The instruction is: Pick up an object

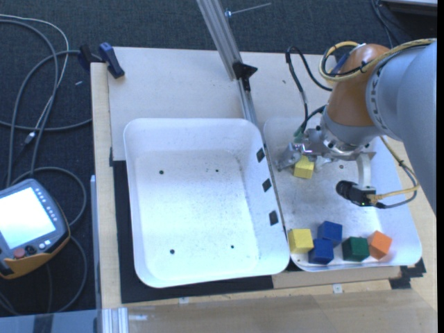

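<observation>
- Gripper (300,159) hanging low inside the right bin (409,236), near its far left part, fingers closing on a small yellow block (303,168) (block showing between the metal tips, tilted).
- Judging contact as a grasp; not telling whether the block is lifted clear of the bin floor or resting on it (slant of view hiding the gap).
- Wrist with orange band (354,82) sitting right above, grey arm (409,89) reaching in from the right; yellow cable looping over the wrist.
- Lying along the near edge of the same bin, well apart from the gripper: second yellow block (300,239), two blue blocks (326,241) touching each other, green block (356,248), orange block (379,244).
- Left bin (139,134) sitting just beside, bare white floor speckled with dark marks.
- Progress, as a judgement: reach and closing done; lifting away and confirming the hold remaining (slip quite possible with a tilted block).
- Further out: blue clamp (109,59) at the bench's far left corner, metal pole (220,33) crossing above the bins, teach pendant (28,224) on the carpet at left.
- Reading labels: none legible; pendant screen glowing blank white, black tabs on the bin divider carrying no readable marks.
</observation>
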### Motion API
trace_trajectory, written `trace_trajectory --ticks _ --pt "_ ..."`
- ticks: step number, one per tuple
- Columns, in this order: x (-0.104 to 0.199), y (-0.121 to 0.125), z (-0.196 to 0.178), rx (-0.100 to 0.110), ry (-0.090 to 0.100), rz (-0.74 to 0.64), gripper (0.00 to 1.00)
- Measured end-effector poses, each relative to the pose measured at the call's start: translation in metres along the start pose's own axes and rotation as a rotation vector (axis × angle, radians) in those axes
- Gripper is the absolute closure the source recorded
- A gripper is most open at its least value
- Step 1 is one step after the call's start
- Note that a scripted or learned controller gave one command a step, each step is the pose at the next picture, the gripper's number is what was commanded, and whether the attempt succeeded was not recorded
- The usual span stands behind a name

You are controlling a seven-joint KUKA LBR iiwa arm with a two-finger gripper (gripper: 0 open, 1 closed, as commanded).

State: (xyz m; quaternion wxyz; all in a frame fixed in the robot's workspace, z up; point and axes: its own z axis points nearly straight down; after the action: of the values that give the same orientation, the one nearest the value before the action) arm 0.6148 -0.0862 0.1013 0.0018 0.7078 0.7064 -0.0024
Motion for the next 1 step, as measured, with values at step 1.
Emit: trace_trajectory --ticks 1 --pt "-0.0008 0.0014 -0.0105 -0.003 0.0 0.002 1.0"
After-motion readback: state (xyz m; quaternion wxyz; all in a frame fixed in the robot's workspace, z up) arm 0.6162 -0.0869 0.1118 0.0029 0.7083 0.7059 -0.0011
